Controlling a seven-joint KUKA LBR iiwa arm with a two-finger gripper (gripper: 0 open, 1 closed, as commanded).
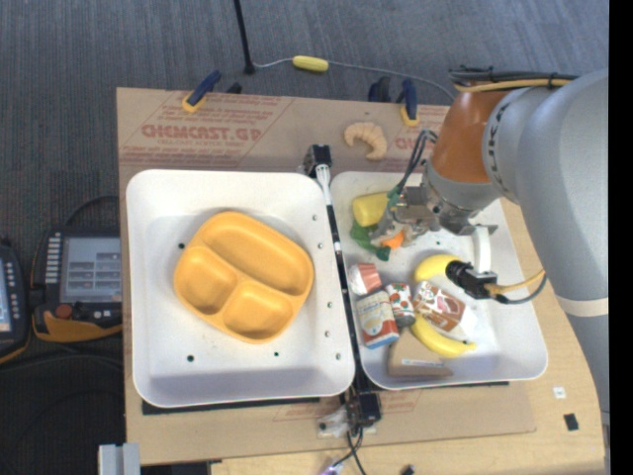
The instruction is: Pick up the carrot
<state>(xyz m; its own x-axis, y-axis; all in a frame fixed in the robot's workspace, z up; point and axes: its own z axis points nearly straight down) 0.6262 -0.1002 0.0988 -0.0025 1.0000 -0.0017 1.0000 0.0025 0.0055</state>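
Wires (346, 426) trail at the near edge of the bench (198, 132). Carrot (390, 239): small, orange, in the right bin (529, 349), far part, just beside a yellow-green piece (370, 208); probably light, stiff, smooth, best taken across its middle. Gripper (407, 218): directly above it, covering most of it; grip state cannot be told. Neighbours: banana (440, 332), packets (381, 315). Left bin (158, 364): yellow tray (243, 275).

The small orange carrot (394, 238) lies in the right bin's (524, 359) upper left.
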